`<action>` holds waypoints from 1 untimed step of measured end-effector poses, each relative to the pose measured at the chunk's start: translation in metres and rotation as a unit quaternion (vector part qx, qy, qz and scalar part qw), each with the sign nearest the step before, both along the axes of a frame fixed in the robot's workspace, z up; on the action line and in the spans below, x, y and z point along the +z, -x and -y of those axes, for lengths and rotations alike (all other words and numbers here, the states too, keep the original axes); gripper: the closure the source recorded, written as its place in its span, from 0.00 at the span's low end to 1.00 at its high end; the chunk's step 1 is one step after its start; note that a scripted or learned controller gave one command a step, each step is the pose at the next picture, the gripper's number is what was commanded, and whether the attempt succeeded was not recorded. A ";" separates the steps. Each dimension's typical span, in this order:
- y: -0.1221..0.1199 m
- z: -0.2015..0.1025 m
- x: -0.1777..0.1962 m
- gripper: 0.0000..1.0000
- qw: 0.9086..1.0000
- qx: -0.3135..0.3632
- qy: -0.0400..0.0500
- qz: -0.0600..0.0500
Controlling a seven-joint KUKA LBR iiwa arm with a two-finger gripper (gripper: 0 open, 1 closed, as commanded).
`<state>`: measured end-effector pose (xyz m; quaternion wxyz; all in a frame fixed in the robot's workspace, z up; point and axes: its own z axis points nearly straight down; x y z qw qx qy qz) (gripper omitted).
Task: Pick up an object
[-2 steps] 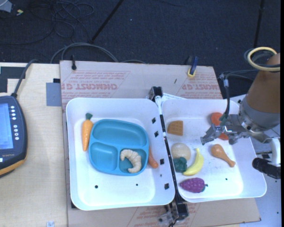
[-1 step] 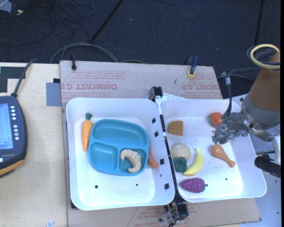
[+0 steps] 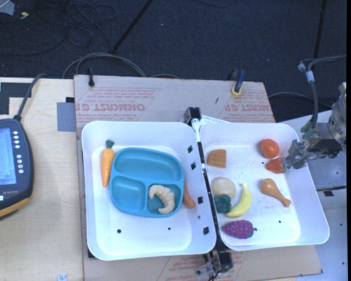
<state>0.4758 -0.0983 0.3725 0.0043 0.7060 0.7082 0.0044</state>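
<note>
Toy food fills the right bin [image 3: 307, 227]: nearest, purple grapes [image 3: 238, 229], then a banana [image 3: 241, 201] and a drumstick [image 3: 275, 192]. Farther back, a red tomato [image 3: 269, 148] lies beside the gripper [image 3: 293, 156] at mid-right; whether its fingers are spread cannot be told. Likely light, stiff, slippery plastic, the tomato is best pinched across its middle.
</note>
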 end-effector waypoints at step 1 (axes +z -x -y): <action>-0.001 -0.059 0.067 1.00 1.000 0.002 0.000 -0.003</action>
